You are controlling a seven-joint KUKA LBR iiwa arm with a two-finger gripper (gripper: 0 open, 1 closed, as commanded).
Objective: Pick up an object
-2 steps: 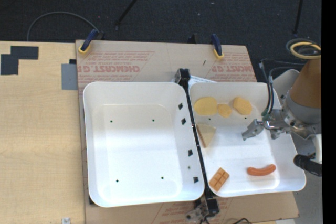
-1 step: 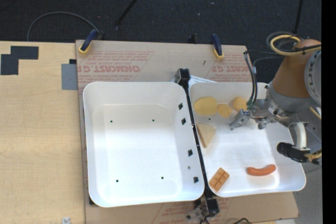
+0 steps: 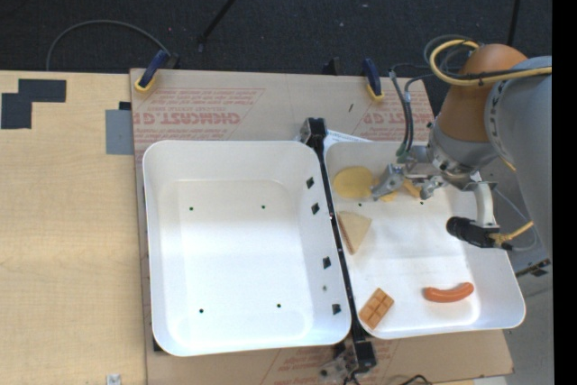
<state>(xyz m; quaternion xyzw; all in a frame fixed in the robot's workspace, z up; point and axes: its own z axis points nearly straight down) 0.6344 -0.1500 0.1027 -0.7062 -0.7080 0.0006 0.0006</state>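
Note:
The right bin holds a pale yellow round piece at its far left, a tan wedge below that, a waffle-like square near the front edge, and an orange-red sausage at the front right. My gripper hangs low over the far part of this bin, just right of the yellow round piece. Its fingers are spread, and a small yellow thing lies between them; I cannot tell if they touch it.
The left bin adjoins the right one along a black clamped divider. Both bins rest on a cardboard sheet held by yellow-blue clamps. The arm's grey body and orange band loom over the right bin's far right corner.

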